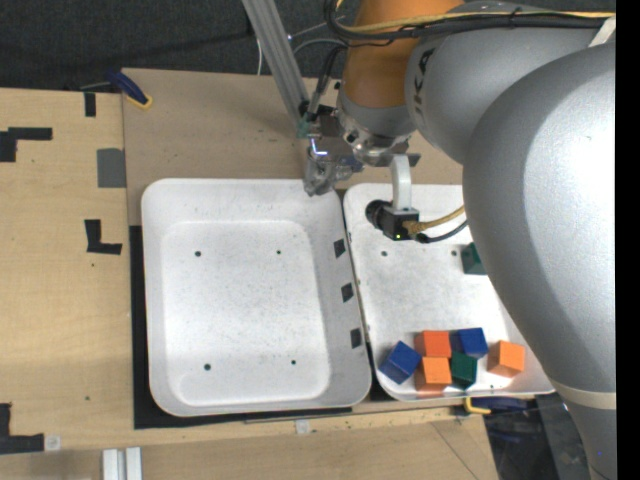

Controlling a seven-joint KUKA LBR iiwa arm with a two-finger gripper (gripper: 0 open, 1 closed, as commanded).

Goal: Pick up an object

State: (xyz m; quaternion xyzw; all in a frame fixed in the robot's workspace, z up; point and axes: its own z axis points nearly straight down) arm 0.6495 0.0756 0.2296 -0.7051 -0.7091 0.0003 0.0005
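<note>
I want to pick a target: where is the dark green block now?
The dark green block lies in the right bin, near its front edge, between the orange block and the blue block.

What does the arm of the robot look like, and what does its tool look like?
The arm is thick and rounded, smooth light grey, with a glossy orange band above the wrist. Thin black and yellow cables loop around the band. The tool is a small metallic grey assembly below the wrist; beside it hangs a white bracket with a round black part and a yellowish cable.
</note>
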